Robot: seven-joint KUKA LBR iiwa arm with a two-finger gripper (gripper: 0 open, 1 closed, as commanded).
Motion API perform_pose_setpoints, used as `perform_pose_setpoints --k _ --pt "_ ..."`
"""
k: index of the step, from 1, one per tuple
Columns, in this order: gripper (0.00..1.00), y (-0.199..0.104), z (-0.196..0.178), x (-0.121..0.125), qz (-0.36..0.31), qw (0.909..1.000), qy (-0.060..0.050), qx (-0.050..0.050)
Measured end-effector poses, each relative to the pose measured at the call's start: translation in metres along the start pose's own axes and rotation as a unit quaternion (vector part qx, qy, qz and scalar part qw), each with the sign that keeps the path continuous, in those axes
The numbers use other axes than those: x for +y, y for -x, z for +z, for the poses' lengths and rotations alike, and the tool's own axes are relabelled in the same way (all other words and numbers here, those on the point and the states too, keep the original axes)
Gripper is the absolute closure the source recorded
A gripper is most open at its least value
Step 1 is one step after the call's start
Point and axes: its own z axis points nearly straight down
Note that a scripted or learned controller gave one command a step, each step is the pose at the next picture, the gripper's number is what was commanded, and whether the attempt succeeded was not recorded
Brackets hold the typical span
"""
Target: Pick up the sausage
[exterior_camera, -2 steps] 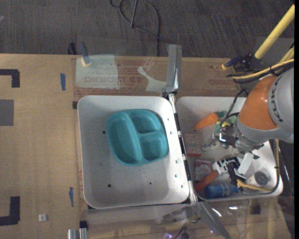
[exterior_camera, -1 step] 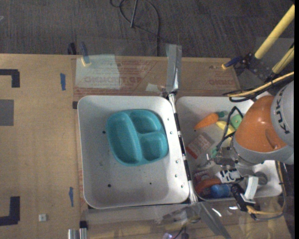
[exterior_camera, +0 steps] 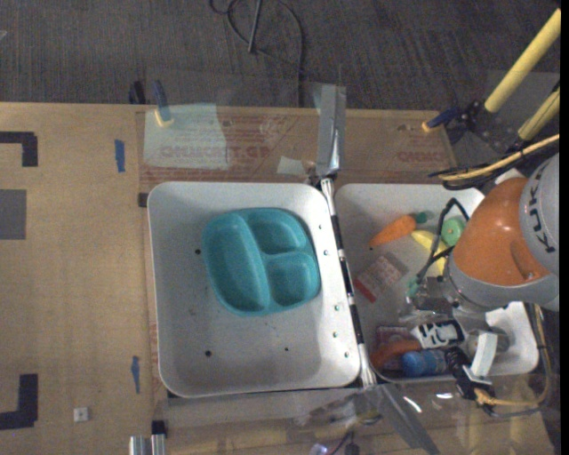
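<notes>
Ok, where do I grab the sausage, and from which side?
Probably across its narrow width at the exposed left end, coming straight down: the sausage lies flat near the right bin's front-left corner, a blue object crowds its right end, and the bin wall blocks a sideways approach.

You're looking at a robotics lab: a plywood bench [exterior_camera: 71, 267] marked with black and blue tape, two white bins [exterior_camera: 169, 293] fixed side by side, loose cables [exterior_camera: 258, 27] on grey carpet, and the industrial arm [exterior_camera: 507, 240] reaching in.
</notes>
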Motion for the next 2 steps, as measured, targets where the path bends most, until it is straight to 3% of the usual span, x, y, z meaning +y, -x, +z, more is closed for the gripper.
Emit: perform_pose_setpoints --k 1,2 --pt "0.00 -0.0001 0.0001 0.0000 0.000 1.0000 0.000 0.000" --pt "0.00 0.0009 0.0097 -0.0021 0.069 0.9976 0.000 0.003"
